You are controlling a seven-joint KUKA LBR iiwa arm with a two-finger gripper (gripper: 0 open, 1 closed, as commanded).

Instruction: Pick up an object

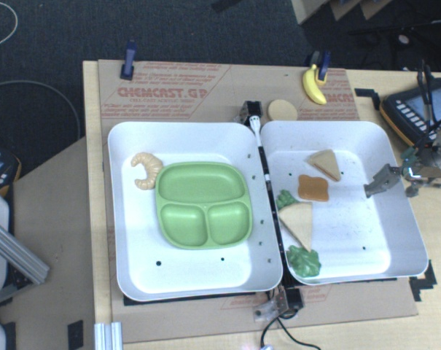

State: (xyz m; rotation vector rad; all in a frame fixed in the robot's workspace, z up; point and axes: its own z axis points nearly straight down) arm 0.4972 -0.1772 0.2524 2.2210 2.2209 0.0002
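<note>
The right bin (pixel 355 239) holds a tan wedge (pixel 325 164), a brown toast piece (pixel 313 188), a small green piece (pixel 285 198), a cream wedge (pixel 298 223) and a leafy green piece (pixel 305 261). My gripper (pixel 384 181) reaches in over this bin's right rim, low and well to the right of the toast. It touches none of the objects, and nothing shows in its grasp. In the left bin (pixel 125 217) sits a green divided plate (pixel 203 204) with a croissant (pixel 146 169) by its upper left corner.
A banana (pixel 314 86) and a round tan disc (pixel 282 110) lie on the board behind the bins. A blue clamp (pixel 127 60) stands at the board's back left. A black device (pixel 413 115) sits at the right, behind the gripper.
</note>
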